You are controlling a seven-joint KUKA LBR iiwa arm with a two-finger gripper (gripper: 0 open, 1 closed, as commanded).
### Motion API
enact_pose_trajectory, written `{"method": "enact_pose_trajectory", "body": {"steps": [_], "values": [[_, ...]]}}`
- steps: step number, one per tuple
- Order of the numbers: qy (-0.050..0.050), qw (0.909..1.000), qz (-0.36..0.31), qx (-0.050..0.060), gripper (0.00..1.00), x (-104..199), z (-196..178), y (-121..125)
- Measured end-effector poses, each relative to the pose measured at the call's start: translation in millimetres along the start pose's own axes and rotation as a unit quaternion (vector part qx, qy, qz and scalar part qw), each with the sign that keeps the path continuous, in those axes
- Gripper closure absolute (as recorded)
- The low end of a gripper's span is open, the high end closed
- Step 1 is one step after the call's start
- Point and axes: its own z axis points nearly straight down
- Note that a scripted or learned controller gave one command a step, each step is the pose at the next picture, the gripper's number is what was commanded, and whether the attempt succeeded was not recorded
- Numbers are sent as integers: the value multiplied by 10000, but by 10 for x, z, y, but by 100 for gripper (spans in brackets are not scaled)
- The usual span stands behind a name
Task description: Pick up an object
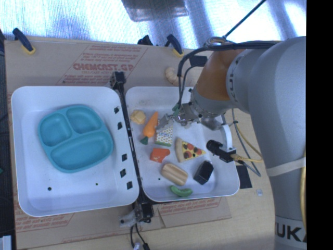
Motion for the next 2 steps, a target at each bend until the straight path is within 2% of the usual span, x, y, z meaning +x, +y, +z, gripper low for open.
{"method": "enact_pose_trajectory", "body": {"steps": [1,2], "values": [[-85,9996,-285,16,0,356,133,251],[-29,9995,-308,-2,100,420,48,274]]}}
